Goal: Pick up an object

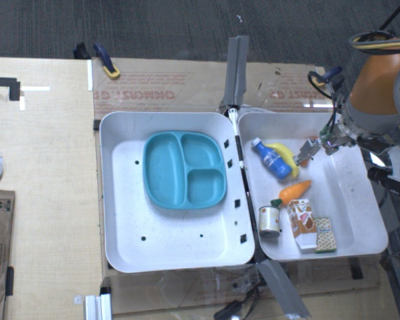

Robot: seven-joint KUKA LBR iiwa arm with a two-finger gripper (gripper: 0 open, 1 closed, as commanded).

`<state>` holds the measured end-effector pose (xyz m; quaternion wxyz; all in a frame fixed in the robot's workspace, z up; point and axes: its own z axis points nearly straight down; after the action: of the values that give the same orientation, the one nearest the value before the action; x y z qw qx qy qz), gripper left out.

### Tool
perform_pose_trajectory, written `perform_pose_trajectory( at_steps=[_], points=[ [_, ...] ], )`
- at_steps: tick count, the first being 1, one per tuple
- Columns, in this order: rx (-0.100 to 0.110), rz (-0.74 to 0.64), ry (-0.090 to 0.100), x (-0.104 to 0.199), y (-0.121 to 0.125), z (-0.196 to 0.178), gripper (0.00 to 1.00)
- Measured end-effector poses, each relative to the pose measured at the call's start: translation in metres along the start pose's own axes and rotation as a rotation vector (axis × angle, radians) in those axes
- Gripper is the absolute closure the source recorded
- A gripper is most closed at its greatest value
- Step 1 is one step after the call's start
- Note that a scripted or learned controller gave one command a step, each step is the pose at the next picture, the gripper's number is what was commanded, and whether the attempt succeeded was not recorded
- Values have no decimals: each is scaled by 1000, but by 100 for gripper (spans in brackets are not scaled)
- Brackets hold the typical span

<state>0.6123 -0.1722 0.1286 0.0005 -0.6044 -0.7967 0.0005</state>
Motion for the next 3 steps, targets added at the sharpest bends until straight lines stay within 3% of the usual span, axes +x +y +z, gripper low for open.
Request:
perform_pose_trajectory(
  at_steps=[1, 2, 3],
  points=[
    [-21, -34, -11, 22, 46, 26, 0],
    [-21, -31, -12, 21, 46, 17, 100],
    [-21, -31, -12, 21, 46, 17, 0]
  ],
)
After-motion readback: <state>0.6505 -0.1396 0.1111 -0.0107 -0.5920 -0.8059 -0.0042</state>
